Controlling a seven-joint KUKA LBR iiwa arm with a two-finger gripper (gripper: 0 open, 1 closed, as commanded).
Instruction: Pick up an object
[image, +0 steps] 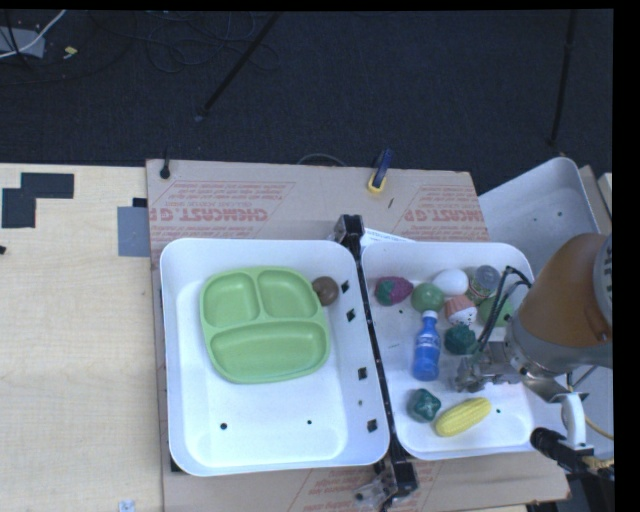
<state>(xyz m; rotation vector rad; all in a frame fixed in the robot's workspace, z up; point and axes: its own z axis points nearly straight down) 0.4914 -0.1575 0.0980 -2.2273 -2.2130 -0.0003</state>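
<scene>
yellow corn cob (463, 416) lies at the near edge of your right bin (510, 440). just left of the corn sits a dark green lump (424, 404); beyond it stands a blue bottle (427, 346). your gripper (478, 377) hangs just above the corn, right of the bottle; open or closed, cannot tell. left bin (190, 400) holds a green tray (264, 325).

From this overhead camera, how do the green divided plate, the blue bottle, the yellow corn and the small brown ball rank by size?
Largest to smallest:
1. green divided plate
2. blue bottle and yellow corn, too alike to separate
3. small brown ball
</scene>
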